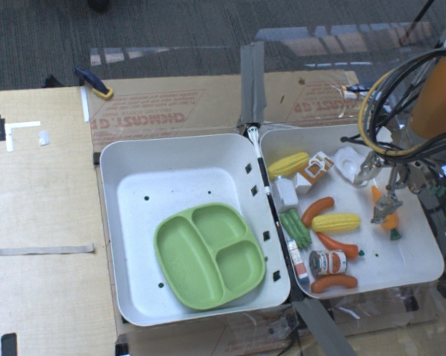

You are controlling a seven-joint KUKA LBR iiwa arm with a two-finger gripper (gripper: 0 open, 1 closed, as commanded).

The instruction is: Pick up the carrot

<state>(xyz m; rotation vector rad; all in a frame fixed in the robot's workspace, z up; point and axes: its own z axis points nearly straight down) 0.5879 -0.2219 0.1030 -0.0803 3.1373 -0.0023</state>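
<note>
My gripper (385, 198) is pinching the carrot (388, 219) nr the right bin's (417, 272) right edge; jaws clamped at its top, so it cld slip and drop.

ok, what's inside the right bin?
The right bin holds two corn cobs, sausages, a can, green beans, a carton and the carrot by the end effector. The arm covers the far right corner.

Small orange carrot (387, 215) with green top, upright near the right bin's right side.
</note>
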